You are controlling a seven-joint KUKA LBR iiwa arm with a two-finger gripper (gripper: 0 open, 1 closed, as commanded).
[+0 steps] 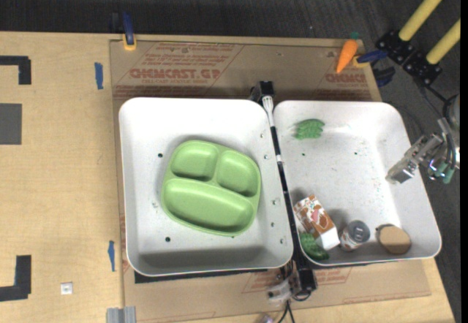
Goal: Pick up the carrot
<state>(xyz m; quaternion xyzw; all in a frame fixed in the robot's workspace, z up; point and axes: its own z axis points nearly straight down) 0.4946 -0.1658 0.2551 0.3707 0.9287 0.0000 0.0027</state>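
Carrot [346, 55] lies on the bench beyond the right bin's [387, 113] far rim, well apart from the gripper [409, 162] at that bin's right wall; finger state cannot be told.

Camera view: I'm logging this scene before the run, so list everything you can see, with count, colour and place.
bins: two, white, side by side on the bench
divided plate: one, green, in the left bin
carrot: one, orange with green top, outside the bins, on the board behind the right bin
leafy item: one, green, far part of the right bin
small carton: one, white and red, near edge of the right bin
can: one, silver, beside the carton
round item: one, brown, near right corner
gripper: one, metal, at the right bin's right rim
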